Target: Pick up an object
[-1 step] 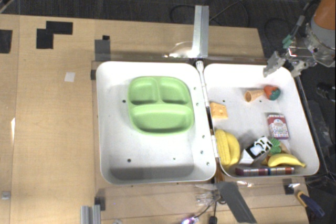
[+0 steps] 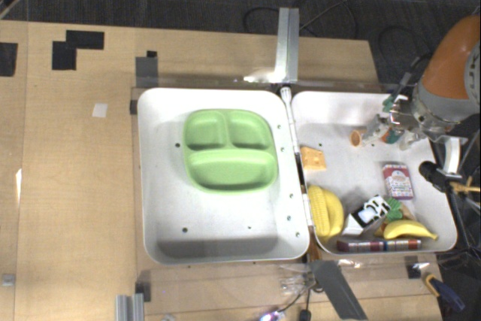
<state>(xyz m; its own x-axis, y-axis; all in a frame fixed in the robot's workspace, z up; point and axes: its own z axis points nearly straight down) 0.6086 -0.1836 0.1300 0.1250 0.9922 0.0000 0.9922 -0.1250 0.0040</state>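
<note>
My gripper point(image 2: 394, 121) hangs low over the back right part of the right bin point(image 2: 331, 110), under the orange-banded wrist. Just left of it, touching or nearly touching its tip, is a small orange and brown object point(image 2: 361, 136); I cannot tell whether it is held. Other objects in this bin are a red card box point(image 2: 397, 180), a yellow cracker piece point(image 2: 313, 158), a banana bunch point(image 2: 325, 210), a single banana point(image 2: 409, 230), a black and white toy point(image 2: 371, 212) and a dark marker point(image 2: 378, 245).
The left bin point(image 2: 161, 184) holds a green divided plate point(image 2: 228, 149). A metal post point(image 2: 288, 41) stands behind the seam between the bins. Cables run along the bench's right side.
</note>
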